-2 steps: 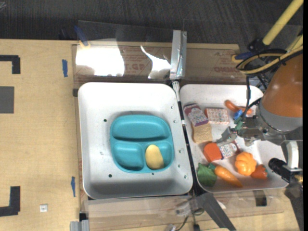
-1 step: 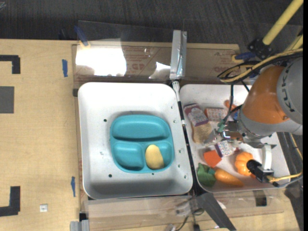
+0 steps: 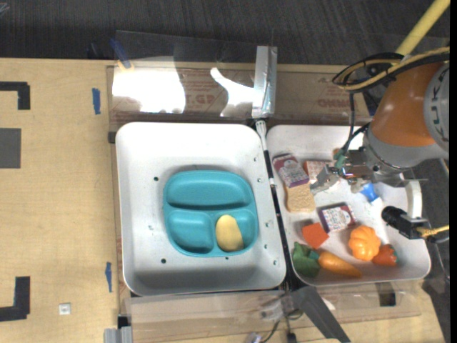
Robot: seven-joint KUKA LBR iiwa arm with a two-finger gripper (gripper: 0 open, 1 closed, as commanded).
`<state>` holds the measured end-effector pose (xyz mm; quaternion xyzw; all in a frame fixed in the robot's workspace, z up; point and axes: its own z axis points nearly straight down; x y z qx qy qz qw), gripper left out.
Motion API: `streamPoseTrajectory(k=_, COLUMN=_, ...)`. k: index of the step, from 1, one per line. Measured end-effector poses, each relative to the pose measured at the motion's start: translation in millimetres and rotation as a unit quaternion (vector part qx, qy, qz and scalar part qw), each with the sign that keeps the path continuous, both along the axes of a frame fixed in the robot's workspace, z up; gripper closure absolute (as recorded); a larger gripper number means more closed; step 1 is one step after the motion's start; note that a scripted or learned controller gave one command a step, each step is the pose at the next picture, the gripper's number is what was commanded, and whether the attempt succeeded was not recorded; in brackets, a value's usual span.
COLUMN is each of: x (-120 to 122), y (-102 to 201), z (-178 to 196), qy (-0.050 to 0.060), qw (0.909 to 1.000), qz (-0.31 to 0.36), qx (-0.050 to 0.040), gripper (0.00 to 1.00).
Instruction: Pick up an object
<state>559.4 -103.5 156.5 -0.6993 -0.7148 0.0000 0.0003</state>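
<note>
We see the gripper low in the right bin, over a tan bread slice; whether it grips anything we cannot tell. A yellow potato lies in the teal tray.

Teal tray holding potato

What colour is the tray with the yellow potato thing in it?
Teal blue. The divided tray sits in the left bin, clear in the camera view, with the yellow piece in one compartment.
</note>
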Motion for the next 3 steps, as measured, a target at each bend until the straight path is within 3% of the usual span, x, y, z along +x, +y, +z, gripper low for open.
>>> streamPoseTrajectory(k=1, x=49, y=-53, z=-38, qy=0.002, qw=0.9988, qz=0.049, qx=0.0, gripper=0.0)
streamPoseTrajectory(k=2, x=84, y=-81, z=-63, qy=-0.001, qw=0.9987, qz=0.051, qx=0.008, gripper=0.0)
streamPoseTrajectory(k=3, x=87, y=-82, z=-52, qy=-0.008, qw=0.9986, qz=0.052, qx=0.0042, gripper=1.0)
